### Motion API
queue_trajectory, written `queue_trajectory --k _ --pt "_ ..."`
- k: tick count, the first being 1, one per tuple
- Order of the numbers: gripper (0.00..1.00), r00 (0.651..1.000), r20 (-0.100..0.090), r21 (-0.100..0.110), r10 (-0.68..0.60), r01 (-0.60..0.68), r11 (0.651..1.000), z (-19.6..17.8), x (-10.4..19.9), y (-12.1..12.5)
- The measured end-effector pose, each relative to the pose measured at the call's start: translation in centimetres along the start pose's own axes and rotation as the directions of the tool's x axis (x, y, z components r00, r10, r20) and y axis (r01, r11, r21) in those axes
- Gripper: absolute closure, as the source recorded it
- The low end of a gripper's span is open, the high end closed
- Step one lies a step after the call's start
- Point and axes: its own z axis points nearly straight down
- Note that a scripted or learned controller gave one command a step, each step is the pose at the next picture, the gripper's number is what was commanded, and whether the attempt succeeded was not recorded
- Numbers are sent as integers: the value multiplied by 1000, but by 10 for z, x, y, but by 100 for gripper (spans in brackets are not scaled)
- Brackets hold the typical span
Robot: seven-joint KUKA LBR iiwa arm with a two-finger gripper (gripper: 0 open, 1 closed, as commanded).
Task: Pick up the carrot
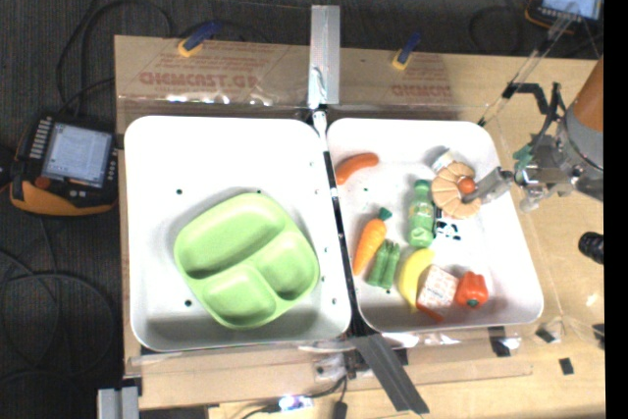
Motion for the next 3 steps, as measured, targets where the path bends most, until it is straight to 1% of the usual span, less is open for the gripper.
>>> queue_trajectory --k 1,2,3 --pt "0 966 0 1 -257 257 966 138 48 -16" --pt "0 954 34 -42 -297 298 954 158 70 56" --pt "0 978 3 1 207 -207 978 143 29 -9"
